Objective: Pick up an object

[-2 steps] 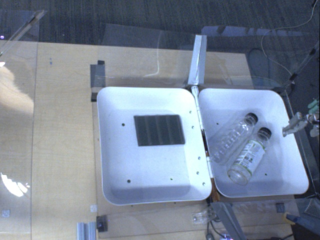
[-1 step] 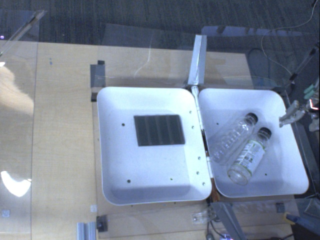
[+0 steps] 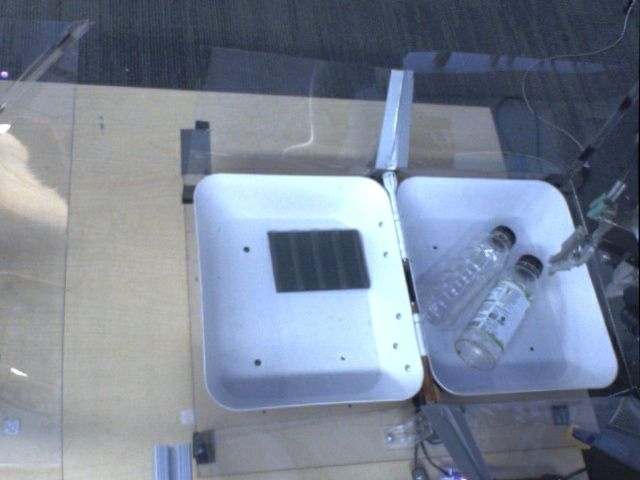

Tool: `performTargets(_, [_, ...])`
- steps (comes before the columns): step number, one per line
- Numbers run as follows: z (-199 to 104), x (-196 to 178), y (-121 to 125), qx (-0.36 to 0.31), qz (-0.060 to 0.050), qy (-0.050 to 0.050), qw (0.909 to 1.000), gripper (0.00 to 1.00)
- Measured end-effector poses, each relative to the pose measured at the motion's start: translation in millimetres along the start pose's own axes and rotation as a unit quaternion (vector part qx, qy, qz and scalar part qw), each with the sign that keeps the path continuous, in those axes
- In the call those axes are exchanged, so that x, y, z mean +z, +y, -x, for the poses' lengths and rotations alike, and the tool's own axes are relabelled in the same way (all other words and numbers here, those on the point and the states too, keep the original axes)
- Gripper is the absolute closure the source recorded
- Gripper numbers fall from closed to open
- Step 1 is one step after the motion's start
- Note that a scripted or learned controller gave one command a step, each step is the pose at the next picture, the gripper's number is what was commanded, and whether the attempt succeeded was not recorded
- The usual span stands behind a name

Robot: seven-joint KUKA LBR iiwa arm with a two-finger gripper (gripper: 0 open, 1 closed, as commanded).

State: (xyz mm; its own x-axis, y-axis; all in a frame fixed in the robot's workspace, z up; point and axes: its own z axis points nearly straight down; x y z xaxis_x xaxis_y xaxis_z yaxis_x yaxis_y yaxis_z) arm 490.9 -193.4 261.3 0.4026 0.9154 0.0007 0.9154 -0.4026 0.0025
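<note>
Your gripper [image 3: 575, 256] sits at the right bin's [image 3: 560, 373] right rim, beside the labelled bottle's [image 3: 495, 313] cap; its width, you cannot tell. The clear bottle [image 3: 462, 276] touches it, so either may roll away.

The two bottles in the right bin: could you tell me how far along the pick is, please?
Nothing is lifted yet. Both clear bottles, the labelled bottle and the plain bottle, lie on their sides in the right bin. The hand sits at the bin's right edge near the caps, holding nothing. The grasp and lift remain.
</note>
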Motion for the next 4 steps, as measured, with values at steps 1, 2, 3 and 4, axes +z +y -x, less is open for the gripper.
performTargets(1, [-40,79,43,-0.075,-0.001,0.000,0.9972,0.00])
performTargets(2, [-53,123,55,-0.122,0.019,0.000,0.9924,0.00])
performTargets(3, [-45,145,36,-0.139,0.002,0.000,0.9902,0.00])
performTargets(4, [-21,165,2,-0.157,0.021,0.001,0.9873,0.00])
